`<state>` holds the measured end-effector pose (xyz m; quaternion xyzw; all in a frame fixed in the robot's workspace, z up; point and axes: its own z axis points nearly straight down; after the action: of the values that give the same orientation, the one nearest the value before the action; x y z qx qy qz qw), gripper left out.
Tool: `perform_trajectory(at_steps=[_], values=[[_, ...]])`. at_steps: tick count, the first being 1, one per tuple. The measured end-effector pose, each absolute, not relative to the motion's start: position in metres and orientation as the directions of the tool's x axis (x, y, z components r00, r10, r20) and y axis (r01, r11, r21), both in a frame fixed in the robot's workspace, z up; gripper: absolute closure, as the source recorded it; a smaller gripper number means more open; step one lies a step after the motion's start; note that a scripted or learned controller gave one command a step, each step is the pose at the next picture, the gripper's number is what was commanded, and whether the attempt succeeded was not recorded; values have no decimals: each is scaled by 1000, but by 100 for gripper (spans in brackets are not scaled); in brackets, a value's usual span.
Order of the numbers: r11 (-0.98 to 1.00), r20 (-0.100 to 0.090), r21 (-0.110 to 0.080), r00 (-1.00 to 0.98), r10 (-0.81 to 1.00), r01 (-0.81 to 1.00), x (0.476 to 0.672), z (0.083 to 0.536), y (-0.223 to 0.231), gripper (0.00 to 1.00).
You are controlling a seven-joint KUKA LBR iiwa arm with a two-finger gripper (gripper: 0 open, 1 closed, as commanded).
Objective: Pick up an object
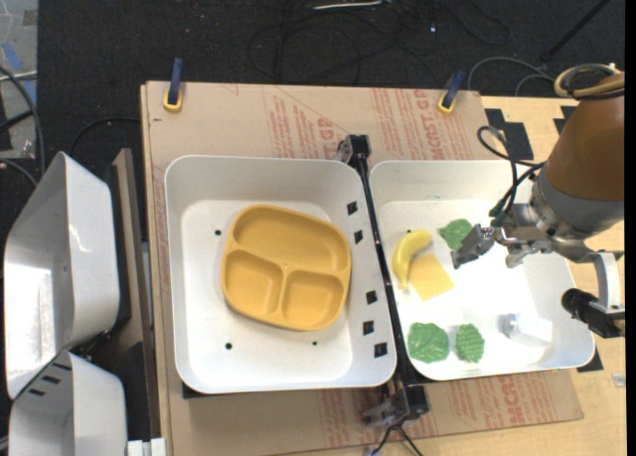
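Camera view has the gripper (475,245) hanging over the right bin (556,174), reached in from the right on the grey arm (586,171) with its orange band; whether it is wide or narrow I cannot tell, since it reads as one dark shape from this angle, and nothing shows clamped in it. Just beside its tip, to the upper left, lies a small green piece (456,233), the nearest candidate for the pick. A little further left sit a yellow banana (408,250) and a pale yellow wedge (430,276), which touch or overlap each other. Toward the near wall of that bin are two more green pieces, one larger (428,342) and one smaller (469,343), close together but apart, and off to the right a pale whitish object (524,328) that is hard to make out. Across the divider, the left bin (199,186) holds a yellow divided tray (286,267). To do this step well, I judge the arm should choose an isolated item, centre directly over it, and descend straight so the banana and wedge are not nudged. The small green piece looks rounded, so a slightly off-centre close could squirt it sideways.
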<state>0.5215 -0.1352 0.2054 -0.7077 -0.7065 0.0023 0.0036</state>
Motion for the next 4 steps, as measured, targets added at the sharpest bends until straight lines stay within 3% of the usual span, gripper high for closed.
perform_trajectory(at_steps=[2,3,4], values=[[-2,1,-7,2,1000,1000,526,109,-142,0],[-3,1,-4,3,1000,1000,527,120,-142,100],[3,-1,4,-3,1000,1000,532,182,-144,100]])
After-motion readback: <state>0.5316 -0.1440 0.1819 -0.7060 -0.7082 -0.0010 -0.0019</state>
